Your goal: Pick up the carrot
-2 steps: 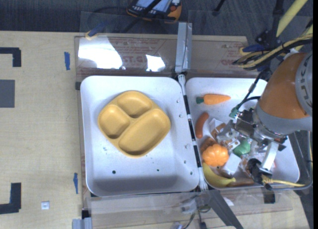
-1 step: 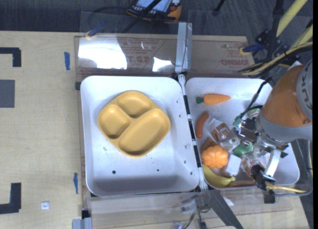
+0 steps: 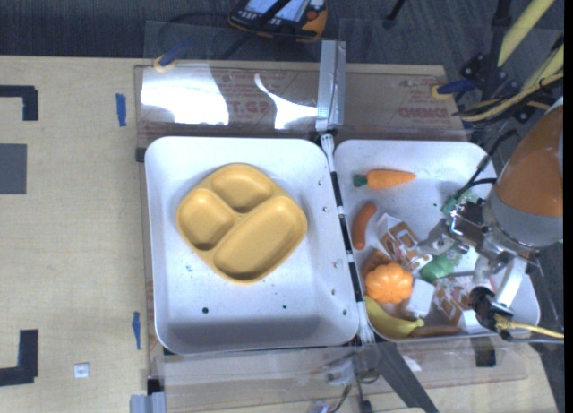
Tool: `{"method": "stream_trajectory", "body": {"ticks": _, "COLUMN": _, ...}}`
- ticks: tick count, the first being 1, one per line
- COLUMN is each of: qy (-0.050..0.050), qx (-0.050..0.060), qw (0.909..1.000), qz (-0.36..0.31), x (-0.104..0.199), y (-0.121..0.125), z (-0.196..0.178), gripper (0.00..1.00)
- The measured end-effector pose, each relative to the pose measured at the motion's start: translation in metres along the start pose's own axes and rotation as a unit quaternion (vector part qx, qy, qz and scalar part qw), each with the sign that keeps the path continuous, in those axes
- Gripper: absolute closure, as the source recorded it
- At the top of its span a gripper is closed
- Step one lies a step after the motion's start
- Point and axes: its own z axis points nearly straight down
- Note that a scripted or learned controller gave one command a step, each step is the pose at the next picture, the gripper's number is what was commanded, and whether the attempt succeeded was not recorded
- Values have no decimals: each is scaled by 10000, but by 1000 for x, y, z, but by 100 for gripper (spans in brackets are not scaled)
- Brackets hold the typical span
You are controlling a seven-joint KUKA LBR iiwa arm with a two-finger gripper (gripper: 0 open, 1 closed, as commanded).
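The carrot (image 3: pixel 387 179) is orange with a green tip and lies on its side at the back of the right bin (image 3: pixel 430 153), near the bin's left wall. My gripper (image 3: pixel 448 243) hangs low over the right half of that bin, above a green item (image 3: pixel 440 268) and some snack packets (image 3: pixel 401 243). It is to the right of the carrot and nearer the front, well apart from it. The grey wrist and orange band (image 3: pixel 537 178) rise to the right of it.
A yellow divided plate (image 3: pixel 242 221) sits in the left bin (image 3: pixel 179 295). In the right bin are a reddish sausage (image 3: pixel 363 223), an orange fruit (image 3: pixel 389 283) and a banana (image 3: pixel 394 318) at the front left. Cables cross the bin's right edge.
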Motion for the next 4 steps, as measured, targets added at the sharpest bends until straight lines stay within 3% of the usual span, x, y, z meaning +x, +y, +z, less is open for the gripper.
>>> {"method": "stream_trajectory", "body": {"ticks": 1, "qy": 0, "qx": 0, "qw": 10000, "qz": 0, "x": 0, "y": 0, "z": 0, "gripper": 0}}
{"method": "stream_trajectory", "body": {"ticks": 2, "qy": 43, "qx": -82, "qw": 9879, "qz": -1548, "x": 20, "y": -5, "z": 75, "gripper": 0}}
{"method": "stream_trajectory", "body": {"ticks": 3, "qy": 58, "qx": -123, "qw": 9879, "qz": -1544, "x": 22, "y": -2, "z": 63, "gripper": 100}}
{"method": "stream_trajectory", "body": {"ticks": 4, "qy": 15, "qx": -39, "qw": 9997, "qz": 224, "x": 19, "y": -5, "z": 81, "gripper": 100}}
